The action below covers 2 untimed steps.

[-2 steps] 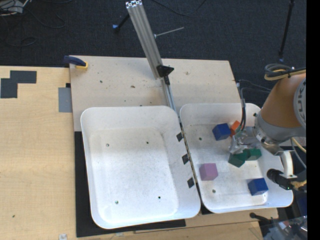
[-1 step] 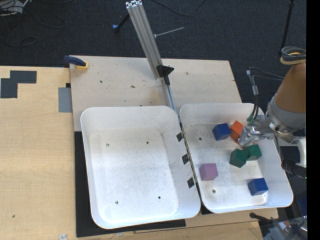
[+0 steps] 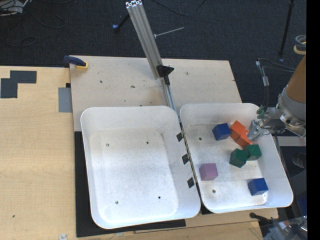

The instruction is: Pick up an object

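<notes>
The right bin (image 3: 227, 200) holds several blocks. An orange block (image 3: 239, 133) lies near its far right, with a blue cube (image 3: 221, 131) just left of it. Two green blocks (image 3: 239, 157) (image 3: 254, 151) sit touching each other below the orange one. A purple cube (image 3: 208, 171) rests near the bin's left side and a second blue cube (image 3: 258, 186) near the front right corner. My gripper (image 3: 256, 128) hangs low at the bin's right rim, right against the orange block's right side. Nothing is lifted off the bin floor.
The left bin (image 3: 130, 159) stands beside the right one, with black clips (image 3: 184, 158) along the shared rim. A slanted aluminium bar (image 3: 146, 39) rises behind the bins. A small blue-and-yellow object (image 3: 76, 61) lies at the bench's far left corner.
</notes>
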### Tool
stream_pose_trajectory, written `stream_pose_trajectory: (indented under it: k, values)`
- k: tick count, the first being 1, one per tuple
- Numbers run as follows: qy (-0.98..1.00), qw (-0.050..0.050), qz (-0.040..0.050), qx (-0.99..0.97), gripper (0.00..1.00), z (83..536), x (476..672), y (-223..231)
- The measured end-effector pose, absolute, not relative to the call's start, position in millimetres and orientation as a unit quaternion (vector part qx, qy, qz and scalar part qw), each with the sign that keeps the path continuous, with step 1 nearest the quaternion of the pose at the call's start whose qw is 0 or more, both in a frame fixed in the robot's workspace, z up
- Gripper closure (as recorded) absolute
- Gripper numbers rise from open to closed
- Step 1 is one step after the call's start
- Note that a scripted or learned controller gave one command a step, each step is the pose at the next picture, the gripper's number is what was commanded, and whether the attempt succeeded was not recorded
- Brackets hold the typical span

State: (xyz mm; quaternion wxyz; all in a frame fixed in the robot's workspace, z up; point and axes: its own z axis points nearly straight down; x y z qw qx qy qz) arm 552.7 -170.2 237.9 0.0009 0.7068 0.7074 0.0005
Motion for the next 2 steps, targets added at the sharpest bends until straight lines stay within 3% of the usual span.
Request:
stream_pose_trajectory:
  k: [1,2]
  values:
    - [0.708,0.000,0.0002,0.706,1.00,260.5,553.0,-171.3]
    - [0.709,-0.002,-0.0004,0.706,1.00,261.1,538.1,-117.2]
